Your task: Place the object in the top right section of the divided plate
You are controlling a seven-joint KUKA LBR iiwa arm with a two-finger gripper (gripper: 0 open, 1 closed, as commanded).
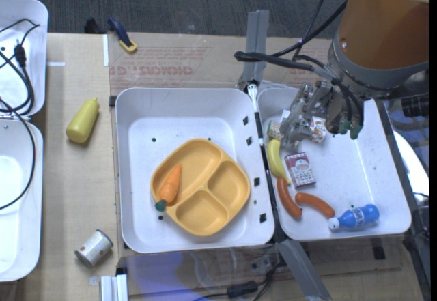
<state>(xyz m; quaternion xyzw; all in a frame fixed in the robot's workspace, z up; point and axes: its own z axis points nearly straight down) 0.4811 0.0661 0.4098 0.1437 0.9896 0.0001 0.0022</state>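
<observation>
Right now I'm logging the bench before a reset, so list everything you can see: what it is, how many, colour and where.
Bins: 2, white, side by side on the bench.
Divided plate: 1, yellow-orange, in the left bin.
Toy carrot: 1, orange, in the plate's left section.
Banana: 1, yellow, right bin, at its left wall.
Sausages: 2, orange-red, right bin, near edge.
Small box: 1, red and white, right bin, beside the banana.
Bottle: 1, blue with white cap, right bin, near corner.
Mustard bottle: 1, yellow, on the bench left of the bins.
Can: 1, silver, bench, near left.
Clamp: 1, blue and yellow, far bench.
Gripper: 1, grey, low over the right bin's far left part.
</observation>
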